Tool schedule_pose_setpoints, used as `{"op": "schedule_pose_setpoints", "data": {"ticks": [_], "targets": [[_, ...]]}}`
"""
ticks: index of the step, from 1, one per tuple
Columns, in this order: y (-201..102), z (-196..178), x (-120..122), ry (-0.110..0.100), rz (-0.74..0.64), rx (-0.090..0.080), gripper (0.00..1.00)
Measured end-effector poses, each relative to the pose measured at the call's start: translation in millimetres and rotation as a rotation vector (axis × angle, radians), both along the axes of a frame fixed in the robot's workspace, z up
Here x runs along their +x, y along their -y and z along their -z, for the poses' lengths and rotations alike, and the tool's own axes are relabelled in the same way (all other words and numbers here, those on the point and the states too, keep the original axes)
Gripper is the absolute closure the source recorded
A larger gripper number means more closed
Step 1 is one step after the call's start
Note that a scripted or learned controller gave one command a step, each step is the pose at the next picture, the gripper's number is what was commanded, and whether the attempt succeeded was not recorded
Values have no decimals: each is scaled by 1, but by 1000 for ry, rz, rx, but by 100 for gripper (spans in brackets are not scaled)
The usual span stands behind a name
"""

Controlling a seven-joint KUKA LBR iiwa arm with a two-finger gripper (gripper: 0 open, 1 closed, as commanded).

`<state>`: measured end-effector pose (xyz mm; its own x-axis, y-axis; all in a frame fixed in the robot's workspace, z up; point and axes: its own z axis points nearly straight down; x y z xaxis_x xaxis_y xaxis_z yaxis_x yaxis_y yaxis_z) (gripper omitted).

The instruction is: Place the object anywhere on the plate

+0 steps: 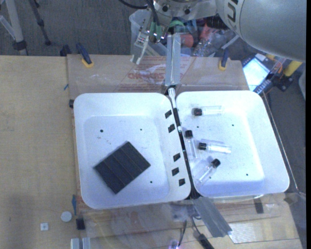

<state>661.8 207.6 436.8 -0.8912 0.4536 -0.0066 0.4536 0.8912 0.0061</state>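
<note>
The plate (122,167) is a dark, ribbed square lying flat in the left bin (87,126), turned so its corners point roughly at the bin's sides, and it sits toward the bin's front left corner. The objects are four clear vials with black caps, all in the right bin (272,146). One vial (206,111) lies near the bin's back edge with its long axis running left to right, cap to the left. A second (190,143) lies close to the bin's left wall, its axis running back to front, cap to the back. A third (213,145) lies near the middle, axis left to right, cap to the left. The fourth (207,169) lies slanted toward the front, cap at its upper right end.

The gripper (167,9) hangs above the bench's back edge, beyond both bins and roughly in line with the wall between them. Every vial thus lies forward and to the right of it; the back vial looks nearest. The plate lies forward and to the left, so a carry would have to cross the middle wall.

The gripper is cut off by the top edge and tangled with cluttered background, so whether it is wide or narrow cannot be told. The vials' clear bodies are faint against the white bin, and their ends are hard to trace.
</note>
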Motion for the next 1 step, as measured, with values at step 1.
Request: {"op": "schedule_pose_setpoints", "data": {"ticks": [1], "targets": [[-19,0,-4,2,-496,-3,100]]}}
